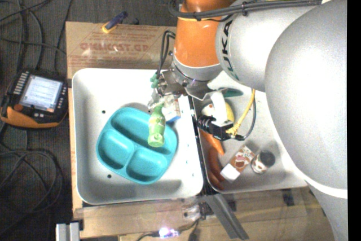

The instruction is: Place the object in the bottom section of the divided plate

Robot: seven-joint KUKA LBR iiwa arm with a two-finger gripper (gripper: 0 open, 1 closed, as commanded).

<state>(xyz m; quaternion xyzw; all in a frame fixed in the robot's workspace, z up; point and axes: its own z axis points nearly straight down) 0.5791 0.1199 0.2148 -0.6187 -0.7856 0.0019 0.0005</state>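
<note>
A teal divided plate (127, 149) lies in the left bin (84, 121), with one large section at its upper left and two smaller ones along its lower edge. A green bottle (156, 130) with a pale top hangs upright over the plate's right rim. My gripper (162, 100) sits directly above it, and the bottle's top shows between the fingers, so I am shut on it. The grey and orange arm (197, 36) comes in from the upper right and hides the bin's back right corner.
The right bin (282, 180) holds a yellow object (224, 110), an orange-brown object (213, 150), a white block (230, 172) and small round items (264, 160). A small blue item (172, 117) sits beside the bottle. Cardboard (113, 48) lies behind the left bin.
</note>
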